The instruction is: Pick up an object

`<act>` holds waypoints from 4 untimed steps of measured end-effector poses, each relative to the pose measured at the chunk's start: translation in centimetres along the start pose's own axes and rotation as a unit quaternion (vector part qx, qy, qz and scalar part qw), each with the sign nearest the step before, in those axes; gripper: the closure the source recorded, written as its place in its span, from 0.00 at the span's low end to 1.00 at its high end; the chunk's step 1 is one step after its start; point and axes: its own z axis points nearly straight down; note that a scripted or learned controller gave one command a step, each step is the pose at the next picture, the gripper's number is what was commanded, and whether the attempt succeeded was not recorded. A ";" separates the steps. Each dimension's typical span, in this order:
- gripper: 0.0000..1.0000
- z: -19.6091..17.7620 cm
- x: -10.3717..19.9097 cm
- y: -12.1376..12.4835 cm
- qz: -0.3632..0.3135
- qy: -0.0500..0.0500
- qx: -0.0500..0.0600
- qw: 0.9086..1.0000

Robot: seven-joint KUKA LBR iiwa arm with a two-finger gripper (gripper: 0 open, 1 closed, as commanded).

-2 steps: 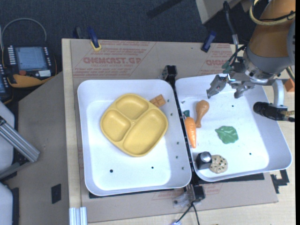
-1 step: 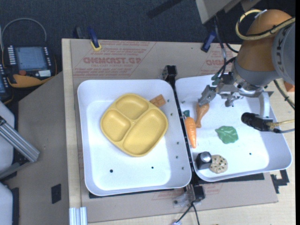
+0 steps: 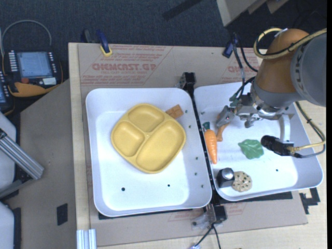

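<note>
I'm watching the gripper (image 3: pixel 224 119) hanging low over the right bin (image 3: pixel 306 176), its jaws standing apart on nothing, toy carrot (image 3: pixel 210 145) lying just below its fingertips by the bin's left wall, green leaf (image 3: pixel 251 148) nearby, cookie (image 3: pixel 241 181) sitting beside a small black-and-silver knob (image 3: pixel 225 176), yellow divided plate (image 3: pixel 148 137) resting in the left bin (image 3: pixel 104 180).

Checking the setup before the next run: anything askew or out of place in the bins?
Mostly tidy. One oddity: a small brown block is wedged under the yellow divided plate at its upper right edge in the left bin. The carrot, green leaf and cookie lie loose in the right bin.
</note>
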 end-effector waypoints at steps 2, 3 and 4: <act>1.00 -7.4 -0.3 -0.5 0.000 -0.001 -0.007 1.000; 1.00 -10.6 -0.3 -0.5 -0.001 -0.001 -0.006 1.000; 1.00 -10.4 4.3 -2.6 -0.003 0.001 -0.002 1.000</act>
